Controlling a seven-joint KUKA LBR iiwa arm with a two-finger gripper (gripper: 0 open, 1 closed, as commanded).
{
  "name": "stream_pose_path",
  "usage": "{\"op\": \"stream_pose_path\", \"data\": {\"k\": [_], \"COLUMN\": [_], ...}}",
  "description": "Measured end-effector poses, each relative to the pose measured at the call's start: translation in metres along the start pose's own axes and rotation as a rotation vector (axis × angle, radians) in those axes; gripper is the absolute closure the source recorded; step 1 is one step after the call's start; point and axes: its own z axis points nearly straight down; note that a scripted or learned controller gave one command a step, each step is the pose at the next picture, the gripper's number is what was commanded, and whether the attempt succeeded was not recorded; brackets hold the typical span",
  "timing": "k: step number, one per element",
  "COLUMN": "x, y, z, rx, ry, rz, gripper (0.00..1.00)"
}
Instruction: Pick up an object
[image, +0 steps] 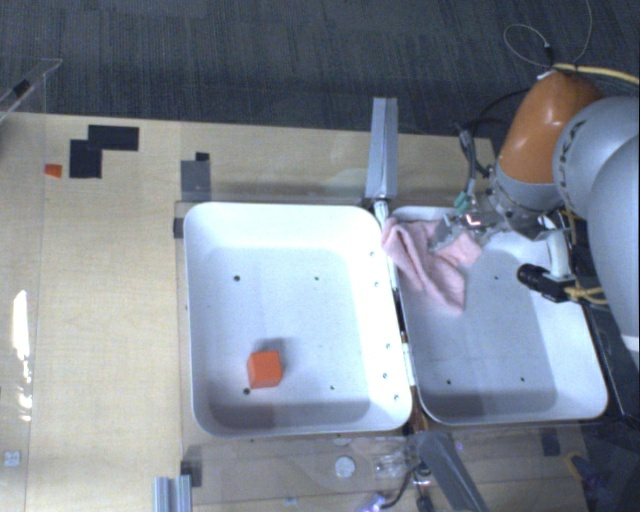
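Observation:
A pink cloth (432, 262) lies bunched in the far left corner of the right bin (520, 350), one edge draped toward the divider between the bins. My gripper (455, 226) sits at the cloth's upper right end. Its fingers are shut on a pinched-up fold of the cloth, which rises to a peak at the fingertips. The grey arm with its orange band (545, 120) reaches in from the right above the bin's far edge. An orange block (265, 369) rests on the floor of the left bin (210, 300), near its front left.
A grey metal post (382, 150) stands at the far end of the gap between the bins. Black and orange markers (95, 150) sit on the bench at far left. A black cable fitting (540, 280) hangs beside the arm over the right bin.

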Motion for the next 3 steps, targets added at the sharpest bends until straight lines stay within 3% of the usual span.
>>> {"op": "stream_pose_path", "data": {"k": [1, 2, 3], "x": [0.000, 0.001, 0.041], "y": [0.001, 0.004, 0.008], "z": [0.019, 0.006, -0.076], "rx": [0.000, -0.011, -0.003], "ry": [0.000, -0.005, -0.001], "rz": [-0.041, -0.045, -0.271], "gripper": [0.00, 1.00, 1.00]}}
